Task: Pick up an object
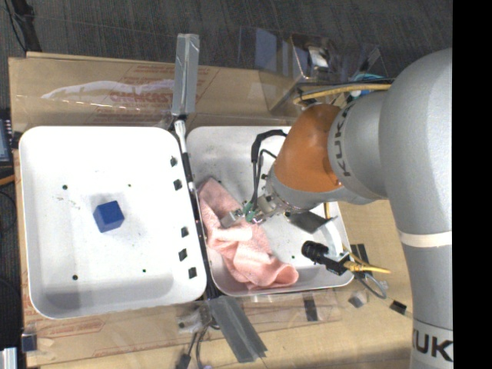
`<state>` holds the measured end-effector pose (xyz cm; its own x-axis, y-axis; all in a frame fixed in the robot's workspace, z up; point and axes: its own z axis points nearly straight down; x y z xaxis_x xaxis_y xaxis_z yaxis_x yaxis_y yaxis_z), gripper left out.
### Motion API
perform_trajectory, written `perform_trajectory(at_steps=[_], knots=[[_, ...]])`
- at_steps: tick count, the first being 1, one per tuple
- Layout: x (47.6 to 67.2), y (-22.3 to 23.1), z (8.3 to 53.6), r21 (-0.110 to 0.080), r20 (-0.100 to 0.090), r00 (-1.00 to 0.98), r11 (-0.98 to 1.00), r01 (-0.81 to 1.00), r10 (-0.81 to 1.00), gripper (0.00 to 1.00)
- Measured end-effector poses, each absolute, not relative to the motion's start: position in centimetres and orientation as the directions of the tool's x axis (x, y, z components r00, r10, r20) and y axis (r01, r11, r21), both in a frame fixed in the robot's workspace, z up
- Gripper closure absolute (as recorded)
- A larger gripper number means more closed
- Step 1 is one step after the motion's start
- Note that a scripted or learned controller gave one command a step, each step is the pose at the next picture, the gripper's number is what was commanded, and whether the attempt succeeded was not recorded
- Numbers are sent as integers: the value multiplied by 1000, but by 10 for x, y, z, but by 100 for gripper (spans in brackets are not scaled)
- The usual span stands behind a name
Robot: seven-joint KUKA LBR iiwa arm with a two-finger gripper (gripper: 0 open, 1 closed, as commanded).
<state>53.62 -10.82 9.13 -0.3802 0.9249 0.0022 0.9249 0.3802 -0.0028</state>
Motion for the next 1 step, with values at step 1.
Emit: perform_trajectory(at_steps=[1], knots=[[560, -102, 92, -1, 0, -180, 180, 984, 984, 0]])
